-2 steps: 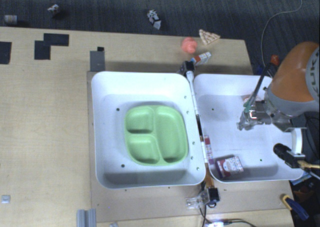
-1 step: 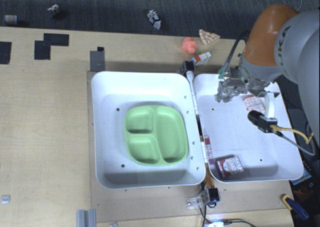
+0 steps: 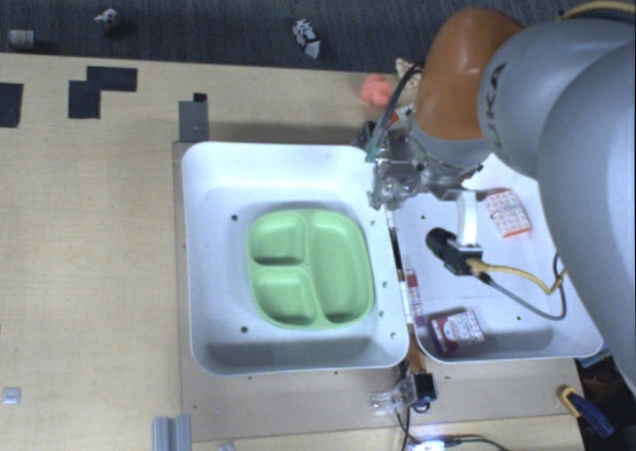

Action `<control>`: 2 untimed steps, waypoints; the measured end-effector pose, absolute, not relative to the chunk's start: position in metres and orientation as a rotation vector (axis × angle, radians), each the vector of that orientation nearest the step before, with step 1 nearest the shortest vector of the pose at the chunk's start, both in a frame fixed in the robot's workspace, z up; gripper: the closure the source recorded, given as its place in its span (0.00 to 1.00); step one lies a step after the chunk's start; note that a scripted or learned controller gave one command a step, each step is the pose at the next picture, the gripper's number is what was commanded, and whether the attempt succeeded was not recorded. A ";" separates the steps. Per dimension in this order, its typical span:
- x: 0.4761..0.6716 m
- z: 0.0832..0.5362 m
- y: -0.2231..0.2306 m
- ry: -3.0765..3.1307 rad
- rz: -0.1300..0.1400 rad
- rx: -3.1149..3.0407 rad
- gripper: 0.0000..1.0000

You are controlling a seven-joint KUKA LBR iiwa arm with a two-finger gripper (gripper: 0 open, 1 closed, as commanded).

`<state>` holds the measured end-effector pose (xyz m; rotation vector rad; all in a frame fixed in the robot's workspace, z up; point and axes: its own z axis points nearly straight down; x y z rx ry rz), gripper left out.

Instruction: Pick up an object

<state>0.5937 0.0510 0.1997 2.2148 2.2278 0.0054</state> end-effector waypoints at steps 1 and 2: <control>0.669 0.223 0.040 2.226 0.006 2.213 1.00; 0.664 0.235 0.104 2.227 0.006 2.213 1.00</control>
